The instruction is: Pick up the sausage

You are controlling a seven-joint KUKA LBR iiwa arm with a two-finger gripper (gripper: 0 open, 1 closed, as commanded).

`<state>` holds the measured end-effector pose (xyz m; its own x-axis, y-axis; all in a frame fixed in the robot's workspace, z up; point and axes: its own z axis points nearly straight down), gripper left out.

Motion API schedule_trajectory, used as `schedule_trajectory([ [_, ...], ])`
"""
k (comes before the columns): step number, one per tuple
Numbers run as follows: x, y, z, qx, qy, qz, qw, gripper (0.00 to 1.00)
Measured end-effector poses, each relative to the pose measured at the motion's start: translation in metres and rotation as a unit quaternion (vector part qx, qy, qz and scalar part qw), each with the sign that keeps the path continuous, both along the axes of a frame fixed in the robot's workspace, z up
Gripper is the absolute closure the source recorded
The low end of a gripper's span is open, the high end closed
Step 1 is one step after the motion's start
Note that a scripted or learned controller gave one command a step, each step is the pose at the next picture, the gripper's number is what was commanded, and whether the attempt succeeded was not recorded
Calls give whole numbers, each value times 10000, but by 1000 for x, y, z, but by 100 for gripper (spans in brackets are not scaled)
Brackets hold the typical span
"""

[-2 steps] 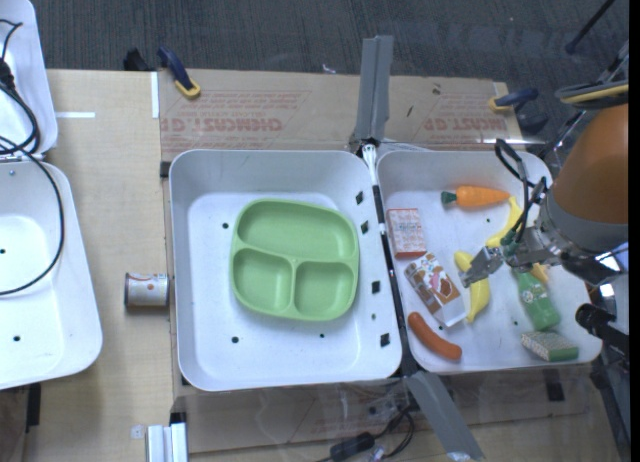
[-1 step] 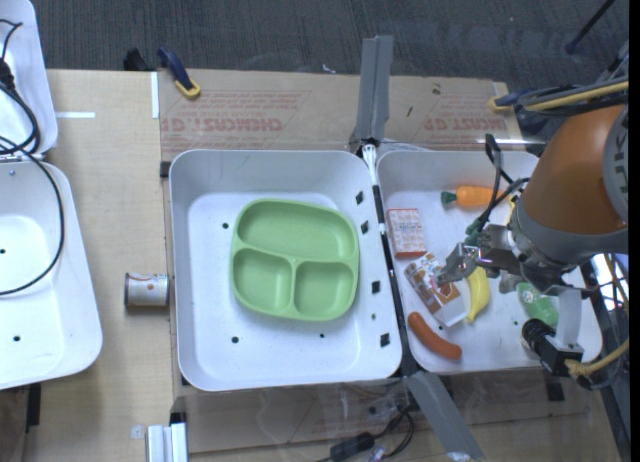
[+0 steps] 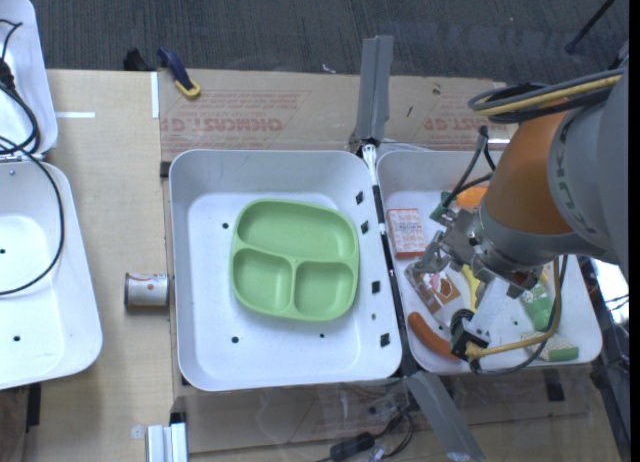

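Note:
The sausage [image 3: 428, 334] is a short orange-red link lying near the front left corner of the right bin [image 3: 392, 182]. The gripper [image 3: 437, 268] hangs over the middle left of that bin, just behind the sausage and apart from it, above a brown packet [image 3: 441, 293]. The grey arm with its orange band [image 3: 525, 185] covers the bin's right half. Nothing shows in the gripper's hold.
A red and white packet [image 3: 405, 231] lies behind the gripper. Green items [image 3: 560, 353] and a yellow piece [image 3: 470, 276] sit under the arm. The left bin [image 3: 200, 340] holds a green divided plate [image 3: 296, 259]. A small can [image 3: 147, 290] lies on the bench to the left.

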<state>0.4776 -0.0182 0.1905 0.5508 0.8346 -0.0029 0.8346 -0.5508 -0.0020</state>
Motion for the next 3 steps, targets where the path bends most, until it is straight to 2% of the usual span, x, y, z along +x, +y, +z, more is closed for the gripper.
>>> schedule_trajectory([
  [1, 41, 47, -1, -7, 15, -203, 9998, 0],
  [2, -1, 83, 0, -1, 13, -14, 10000, 0],
  [3, 4, 99, -50, -104, -75, 279, 9995, 0],
])
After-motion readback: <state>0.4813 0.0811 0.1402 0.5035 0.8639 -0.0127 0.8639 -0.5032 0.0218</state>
